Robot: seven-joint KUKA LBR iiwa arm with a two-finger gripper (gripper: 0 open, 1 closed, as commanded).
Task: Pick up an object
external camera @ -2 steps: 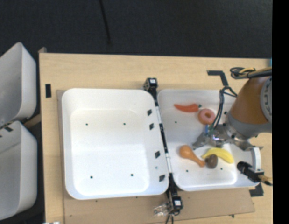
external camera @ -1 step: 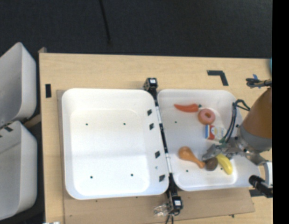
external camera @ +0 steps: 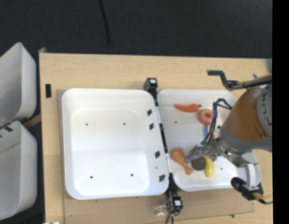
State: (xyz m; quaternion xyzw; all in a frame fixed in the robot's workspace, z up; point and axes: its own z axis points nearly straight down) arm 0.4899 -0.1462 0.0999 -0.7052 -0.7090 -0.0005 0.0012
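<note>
The right bin [external camera: 181, 99] holds a red-orange chili pepper [external camera: 186, 108] near its back, a pink ring-shaped thing [external camera: 205, 115] beside it, an orange drumstick-shaped toy [external camera: 180, 159] near the divider, a yellow banana [external camera: 208, 166] and a dark brown round thing [external camera: 197, 163] between them. My gripper [external camera: 199, 153] hangs low over the front of this bin, right above the brown thing and the banana. The orange wrist band [external camera: 244, 120] and the arm hide the bin's right side.
The left bin [external camera: 107, 141] lies beside it, across a divider with black clips [external camera: 158, 134]. White boxes [external camera: 11, 129] stand at the far left off the bench. Cables and a black bracket [external camera: 221, 76] lie behind the right bin.
</note>
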